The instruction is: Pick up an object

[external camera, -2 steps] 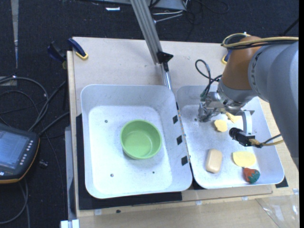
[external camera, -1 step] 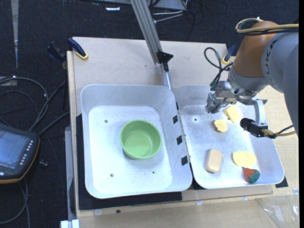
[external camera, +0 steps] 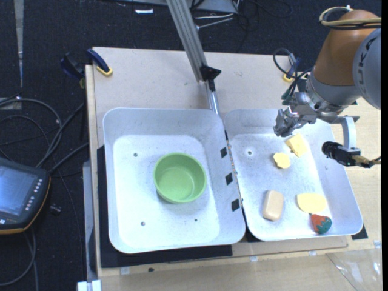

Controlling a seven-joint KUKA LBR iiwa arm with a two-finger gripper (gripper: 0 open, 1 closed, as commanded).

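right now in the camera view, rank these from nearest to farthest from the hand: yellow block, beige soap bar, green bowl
From the hand:
1. Yellow block, right beside it, near the right bin's far edge.
2. Beige soap bar, toward the right bin's near edge.
3. Green bowl, in the middle of the left bin.

— What sort of place are we looking at?
— A robotics lab, we think. We see a worktop clamped at its corners, bearing two white bins, with loose cables trailing over dark carpet.
— Anything else?
— A teach pendant lies at the left, and an aluminium strut rises behind the worktop.
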